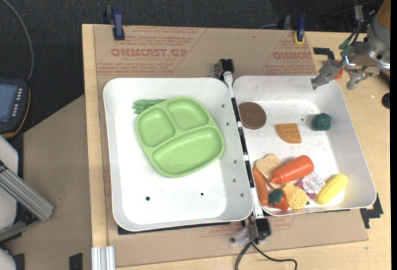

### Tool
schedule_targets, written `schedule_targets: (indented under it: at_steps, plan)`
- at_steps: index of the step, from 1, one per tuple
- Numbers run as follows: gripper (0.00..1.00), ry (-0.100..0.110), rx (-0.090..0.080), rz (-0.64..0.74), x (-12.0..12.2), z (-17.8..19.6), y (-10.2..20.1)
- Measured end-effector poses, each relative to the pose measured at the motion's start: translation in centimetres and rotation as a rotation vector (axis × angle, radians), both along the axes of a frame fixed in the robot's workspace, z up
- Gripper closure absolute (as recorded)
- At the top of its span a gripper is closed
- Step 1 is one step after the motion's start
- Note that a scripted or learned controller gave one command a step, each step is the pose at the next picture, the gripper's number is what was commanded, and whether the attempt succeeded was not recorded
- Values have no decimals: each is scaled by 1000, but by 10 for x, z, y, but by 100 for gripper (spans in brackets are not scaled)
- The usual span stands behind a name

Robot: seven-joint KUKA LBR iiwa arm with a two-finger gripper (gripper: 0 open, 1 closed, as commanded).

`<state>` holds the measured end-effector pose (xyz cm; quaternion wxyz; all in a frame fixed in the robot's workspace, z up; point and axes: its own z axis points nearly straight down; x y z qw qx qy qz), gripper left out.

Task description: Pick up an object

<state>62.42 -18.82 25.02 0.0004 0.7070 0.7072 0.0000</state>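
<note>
Toy food crowds my right bin's near corner (green plate sits left); my hand hovers above its far rim, fingers spread, gripping nothing.

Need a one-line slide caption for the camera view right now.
Gripper hovers at the right bin's far corner above scattered toy food; green divided plate sits in the left bin.

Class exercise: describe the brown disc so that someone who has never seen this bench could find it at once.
Look at the right bin, the one holding the toy food. At its upper left, next to the divider between the bins, lies the brown disc. It is flat, round and dark brown, unlike the orange wedge and the teal ball to its right.
</note>
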Motion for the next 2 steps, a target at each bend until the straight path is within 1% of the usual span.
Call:
schedule_targets:
  at_steps: [1, 2]
  plan:
    - [0, 11, 6, 5, -27, -94, 62]
    - [0, 9, 2, -2, -35, -171, 37]
